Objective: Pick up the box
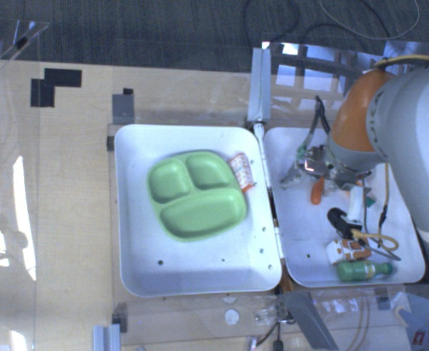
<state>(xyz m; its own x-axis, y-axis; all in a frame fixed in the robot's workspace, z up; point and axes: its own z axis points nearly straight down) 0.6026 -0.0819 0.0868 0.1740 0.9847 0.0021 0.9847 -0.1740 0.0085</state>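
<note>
Arm [412, 137] reaches into right bin [296, 218], gripper [315, 168] low over bin's upper middle; finger state cannot be told. Box [241, 171] lies in left bin [192, 265], touching right edge of green tray [197, 194]. Scissors [362, 234], green bottle [362, 270], small carton [343, 251] near right bin's front.
</note>
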